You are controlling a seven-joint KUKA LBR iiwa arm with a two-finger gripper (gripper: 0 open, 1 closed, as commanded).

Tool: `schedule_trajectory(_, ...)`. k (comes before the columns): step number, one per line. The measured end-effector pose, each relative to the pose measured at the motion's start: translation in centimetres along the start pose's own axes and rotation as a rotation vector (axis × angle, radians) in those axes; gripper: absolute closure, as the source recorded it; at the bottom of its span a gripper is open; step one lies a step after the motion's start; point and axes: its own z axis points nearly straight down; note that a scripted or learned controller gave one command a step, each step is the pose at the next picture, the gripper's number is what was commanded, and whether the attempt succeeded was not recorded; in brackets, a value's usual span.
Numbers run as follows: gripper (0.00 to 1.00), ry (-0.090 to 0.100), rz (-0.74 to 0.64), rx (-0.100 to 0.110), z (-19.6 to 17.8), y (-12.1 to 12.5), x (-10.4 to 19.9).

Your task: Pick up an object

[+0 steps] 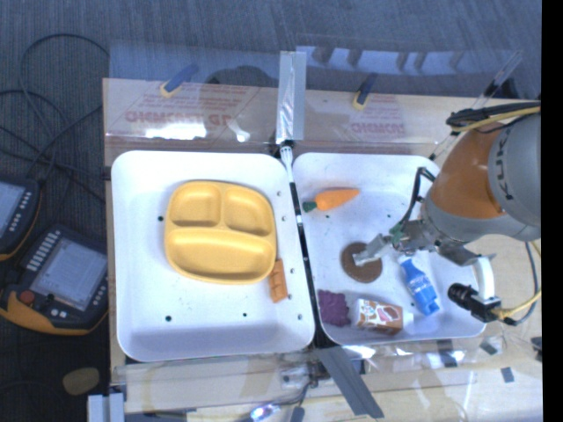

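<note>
Two shallow white bins were seen side by side from above. In the left bin (141, 323) lay a yellow plastic tray with three compartments (220, 231), and a small orange block (278, 281) rested against the divider beside it. The right bin (387, 170) held a toy carrot with a green top (332, 200), a flat round brown disc (361, 265), a blue and white bottle lying on its side (420, 287), a purple knobbly cluster (perhaps toy grapes) (332, 307) and a small red and white carton (380, 316).

The grey arm with the orange band (479, 187) was reached in from the right, and its gripper (383, 244) was set low over the brown disc's upper edge, just beside the bottle's cap. Whether its fingers were spread or pressed together could not be told.

Trouble was judged likely. The disc lay flat against the bin floor, so little edge was offered for pinching and the fingers might simply slide over it. The bottle, lying so near, might be nudged or rolled aside, and a grasp closed between the two things might catch neither
</note>
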Motion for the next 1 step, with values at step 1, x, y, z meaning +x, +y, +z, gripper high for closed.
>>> schedule_trajectory(1,0.00,0.003,-0.163,-0.007,-0.26,-5.01,-4.51)
